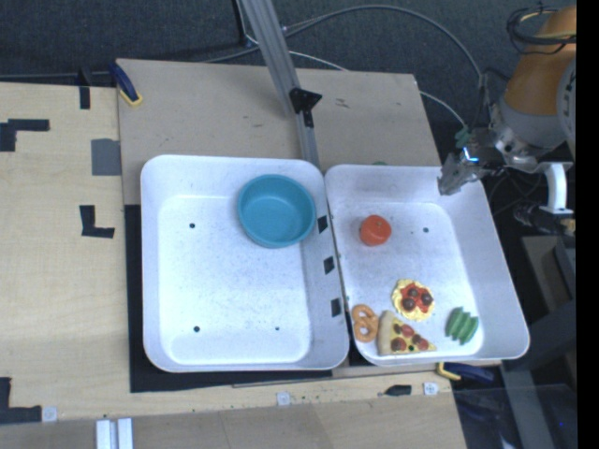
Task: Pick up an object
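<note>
**Operator:** At the upper right of the frame I have the arm [538, 82], grey with the orange band showing near the top corner. It reaches in from the right edge and bends down toward the back right corner of the right bin [487, 251]. The jaws hang over that corner's rim, pointing down and to the left.

**Supervisor:** Are they released or clenched?

**Operator:** I cannot tell. They read as one dark grey wedge at this size, and I see nothing between them.

**Supervisor:** Where are the objects relative to them?

**Operator:** All apart from the jaws. The nearest is a small red-orange round piece [375, 230] in the upper left part of the right bin, to the lower left of the jaws. The others cluster along the bin's lower edge, well below: a round toy pizza [414, 299], a pizza slice [402, 338] just under it, a pretzel [364, 322] to the left of the slice, and a green ridged piece [461, 325] toward the lower right corner.

**Supervisor:** And the left bin?

**Operator:** The left bin [178, 279] holds a blue bowl [276, 210], upright, near its upper right corner. Both bins sit side by side on the table [56, 176], walls touching at the middle of the frame.
</note>
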### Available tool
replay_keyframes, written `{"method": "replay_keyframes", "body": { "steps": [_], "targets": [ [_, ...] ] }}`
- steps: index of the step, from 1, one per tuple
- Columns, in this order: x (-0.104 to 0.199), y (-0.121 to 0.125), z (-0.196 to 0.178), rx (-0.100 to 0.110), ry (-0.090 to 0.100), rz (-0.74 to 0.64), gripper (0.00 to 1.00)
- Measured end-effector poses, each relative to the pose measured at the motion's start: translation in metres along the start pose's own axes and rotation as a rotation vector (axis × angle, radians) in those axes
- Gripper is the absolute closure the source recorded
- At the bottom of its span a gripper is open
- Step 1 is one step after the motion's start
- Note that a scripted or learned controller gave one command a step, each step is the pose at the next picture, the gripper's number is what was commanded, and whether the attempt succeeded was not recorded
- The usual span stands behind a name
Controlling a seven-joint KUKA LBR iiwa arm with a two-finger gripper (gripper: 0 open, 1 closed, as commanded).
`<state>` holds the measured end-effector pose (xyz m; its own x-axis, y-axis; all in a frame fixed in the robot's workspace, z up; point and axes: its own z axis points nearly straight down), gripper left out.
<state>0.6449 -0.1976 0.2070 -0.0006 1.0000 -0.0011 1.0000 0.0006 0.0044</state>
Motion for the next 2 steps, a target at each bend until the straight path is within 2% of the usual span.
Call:
{"method": "replay_keyframes", "body": {
  "steps": [1,2],
  "targets": [
    [-0.002,-0.002,-0.042,0.002,0.000,0.000,1.00],
    [0.049,-0.016,-0.029,0.005,0.002,-0.003,1.00]
  ]
}}
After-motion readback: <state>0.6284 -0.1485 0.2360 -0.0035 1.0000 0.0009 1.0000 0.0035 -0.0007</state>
